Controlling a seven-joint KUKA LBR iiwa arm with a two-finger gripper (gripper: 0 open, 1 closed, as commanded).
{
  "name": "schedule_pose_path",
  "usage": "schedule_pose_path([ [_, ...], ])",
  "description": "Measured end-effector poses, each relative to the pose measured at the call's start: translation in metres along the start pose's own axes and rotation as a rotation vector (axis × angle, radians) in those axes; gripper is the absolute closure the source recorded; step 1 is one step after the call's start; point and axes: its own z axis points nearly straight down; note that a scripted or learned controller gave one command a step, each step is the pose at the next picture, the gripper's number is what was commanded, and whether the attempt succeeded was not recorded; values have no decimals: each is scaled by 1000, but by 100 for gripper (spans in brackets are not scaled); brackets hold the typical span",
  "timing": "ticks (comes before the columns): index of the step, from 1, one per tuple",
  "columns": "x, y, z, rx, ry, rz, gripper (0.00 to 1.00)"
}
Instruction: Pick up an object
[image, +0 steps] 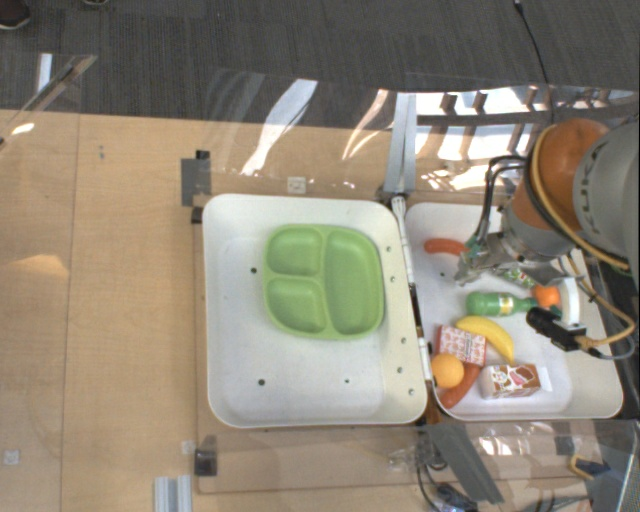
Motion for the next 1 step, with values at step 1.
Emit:
schedule_pose_path([
  [1,0,0,0,1,0,0,0],
])
